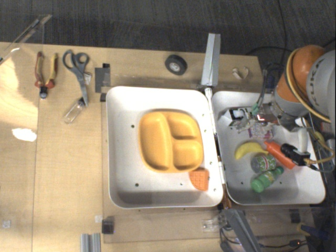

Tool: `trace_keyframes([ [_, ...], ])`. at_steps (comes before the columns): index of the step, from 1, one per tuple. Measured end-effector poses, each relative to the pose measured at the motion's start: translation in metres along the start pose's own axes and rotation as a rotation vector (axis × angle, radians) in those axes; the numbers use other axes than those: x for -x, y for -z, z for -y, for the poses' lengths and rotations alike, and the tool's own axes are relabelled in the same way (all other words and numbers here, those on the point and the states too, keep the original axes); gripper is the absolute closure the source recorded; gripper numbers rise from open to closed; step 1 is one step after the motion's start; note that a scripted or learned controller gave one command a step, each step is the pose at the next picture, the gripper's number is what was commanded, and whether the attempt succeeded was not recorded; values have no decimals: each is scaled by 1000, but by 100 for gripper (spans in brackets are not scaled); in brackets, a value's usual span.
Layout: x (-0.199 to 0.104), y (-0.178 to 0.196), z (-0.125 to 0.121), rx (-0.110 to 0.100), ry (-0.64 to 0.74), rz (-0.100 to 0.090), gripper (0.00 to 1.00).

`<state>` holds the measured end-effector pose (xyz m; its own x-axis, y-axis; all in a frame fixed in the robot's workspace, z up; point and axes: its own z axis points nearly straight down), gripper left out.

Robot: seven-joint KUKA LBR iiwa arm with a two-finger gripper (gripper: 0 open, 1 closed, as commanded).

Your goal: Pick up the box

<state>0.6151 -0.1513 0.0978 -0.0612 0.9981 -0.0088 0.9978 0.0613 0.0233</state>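
Nothing of the pick looks done yet. The yellow box (pixel 170 140) sits flat on the floor of the left bin (pixel 121 156), about in the middle of it and a little toward its far wall, with bare white floor on its left and near sides. Nothing is on it or over it.

The arm (pixel 310 83) is outside the left bin altogether, beyond its right wall, bent over the far end of the right bin (pixel 310 193) that stands just beside the left bin. The gripper (pixel 257 118) is down there among some small dark clutter, well apart from the box, and from where I stand I cannot tell whether it is open or closed. It is not at the box, so I judge the whole job is left: cross over the left bin's right wall, come down on the box, close on it and lift.

The box itself is a shallow moulded tray with rounded corners, smooth and a bit glossy. It has three compartments: one long one on the side toward the left bin's left wall, two smaller ones on the other side. It looks empty and rests level, not tilted. I think the raised rim and inner ridges are the only thin places to grip, since the body looks wide. An orange sponge-like wedge (pixel 199 180) lies toward the left bin's near right corner, right against the box's nearest corner; I cannot tell whether they touch.
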Motion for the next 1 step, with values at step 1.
trace_keyframes([
  [1, 21, -1, -20, 2, 16, -3, 0],
])
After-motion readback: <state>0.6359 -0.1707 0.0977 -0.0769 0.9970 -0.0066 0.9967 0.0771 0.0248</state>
